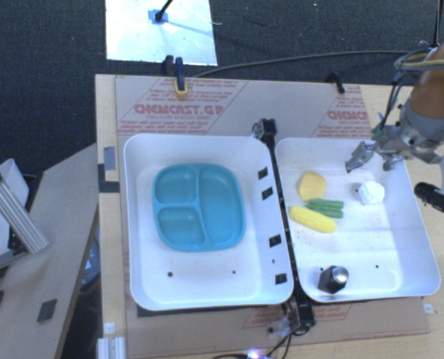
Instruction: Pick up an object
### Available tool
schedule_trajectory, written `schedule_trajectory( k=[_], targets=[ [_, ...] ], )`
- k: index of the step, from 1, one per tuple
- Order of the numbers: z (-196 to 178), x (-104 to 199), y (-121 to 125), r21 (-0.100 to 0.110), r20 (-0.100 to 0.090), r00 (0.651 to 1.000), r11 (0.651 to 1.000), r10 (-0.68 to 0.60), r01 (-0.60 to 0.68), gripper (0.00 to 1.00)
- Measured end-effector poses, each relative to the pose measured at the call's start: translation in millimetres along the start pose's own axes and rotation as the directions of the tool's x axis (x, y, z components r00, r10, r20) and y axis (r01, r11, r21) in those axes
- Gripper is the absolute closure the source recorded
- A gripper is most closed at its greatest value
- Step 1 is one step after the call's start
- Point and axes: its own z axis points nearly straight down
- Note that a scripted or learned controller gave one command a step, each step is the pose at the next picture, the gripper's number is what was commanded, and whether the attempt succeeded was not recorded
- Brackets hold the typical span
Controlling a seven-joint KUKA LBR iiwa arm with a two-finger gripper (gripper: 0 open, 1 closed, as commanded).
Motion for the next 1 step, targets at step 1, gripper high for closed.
schedule_trajectory(
  k=[1],
  targets=[
    [-14.3,-0.4,2.0,-0.007,0.002,1.0,1.0,-0.003,0.003,1.0]
  ],
)
